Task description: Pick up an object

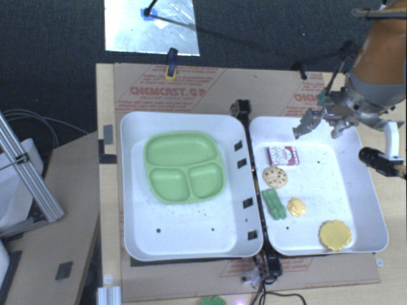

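Yellow disc [334, 234]: round and flat, front corner of the right bin [362, 189].
Lemon-coloured lump [296, 206]: just behind the disc.
Green piece [274, 203]: beside the lump.
Cookie [275, 176]: speckled, round.
Packet [282, 155]: pink and white.
Gripper [323, 124]: fingers spread, nothing between them, over the bin's back rim.
Green tray [184, 166]: left bin [137, 221].

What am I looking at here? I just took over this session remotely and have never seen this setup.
One fixed camera looks down at a slant on a bench with two shallow white bins. The grey and orange arm entering from the right is the robot; its gripper hovers open over the right bin's far edge, holding nothing. That bin holds a small pink packet, a cookie, a green piece, a small yellow piece and a yellow disc. The left bin holds a green divided tray.
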Motion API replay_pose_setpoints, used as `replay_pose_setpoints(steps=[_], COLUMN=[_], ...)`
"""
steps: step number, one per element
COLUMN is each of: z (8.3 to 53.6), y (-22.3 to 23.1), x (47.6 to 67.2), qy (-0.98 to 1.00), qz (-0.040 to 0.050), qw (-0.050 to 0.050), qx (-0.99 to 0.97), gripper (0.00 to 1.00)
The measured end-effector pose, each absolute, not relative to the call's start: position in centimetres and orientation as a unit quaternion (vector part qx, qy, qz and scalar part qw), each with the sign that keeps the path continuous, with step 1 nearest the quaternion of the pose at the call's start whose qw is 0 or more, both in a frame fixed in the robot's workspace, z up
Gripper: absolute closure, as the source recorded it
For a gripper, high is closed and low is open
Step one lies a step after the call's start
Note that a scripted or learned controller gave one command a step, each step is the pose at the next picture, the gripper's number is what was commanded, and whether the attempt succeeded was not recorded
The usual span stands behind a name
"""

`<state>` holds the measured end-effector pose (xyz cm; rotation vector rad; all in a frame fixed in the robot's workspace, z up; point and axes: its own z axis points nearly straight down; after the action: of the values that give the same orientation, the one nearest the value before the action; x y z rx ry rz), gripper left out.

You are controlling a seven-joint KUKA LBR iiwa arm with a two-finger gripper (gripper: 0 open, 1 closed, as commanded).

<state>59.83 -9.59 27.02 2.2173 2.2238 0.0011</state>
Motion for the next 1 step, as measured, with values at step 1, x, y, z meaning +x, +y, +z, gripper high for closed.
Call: replay_pose_setpoints(steps=[1], z=[17.58], y=[-11.35], x=[62.37], qy=[0.707], qz=[-0.0014], qw=[-0.001], qx=[0.707], gripper=[0.00])
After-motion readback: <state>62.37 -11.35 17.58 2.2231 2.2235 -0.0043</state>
